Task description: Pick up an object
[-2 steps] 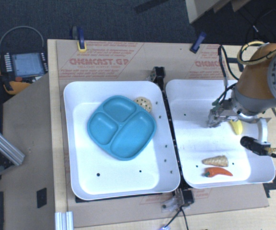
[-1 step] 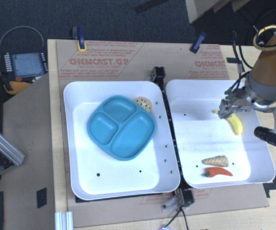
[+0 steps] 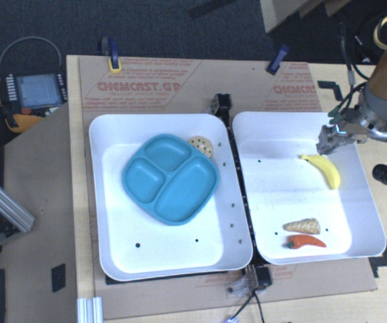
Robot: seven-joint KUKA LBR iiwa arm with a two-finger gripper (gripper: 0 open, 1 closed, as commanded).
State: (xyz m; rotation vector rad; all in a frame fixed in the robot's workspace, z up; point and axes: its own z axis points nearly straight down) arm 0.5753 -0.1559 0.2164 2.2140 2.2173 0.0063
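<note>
A yellow banana [image 3: 325,169] lies in the right bin [image 3: 274,180], toward its far right side. My gripper [image 3: 329,142] hangs just above the banana's upper end, reaching in from the right. Near the bin's front lie a beige root-like piece [image 3: 302,226] and a red chili pepper [image 3: 307,242], side by side. In the left bin [image 3: 112,234] a blue divided plate [image 3: 171,178] rests, with a round cookie [image 3: 200,145] at its far right edge.
A black clamp [image 3: 221,103] sits at the far end of the seam between the bins. The bins rest on a cardboard sheet [image 3: 180,79]. A pendant with a screen [image 3: 37,89] lies off the bench at far left.
</note>
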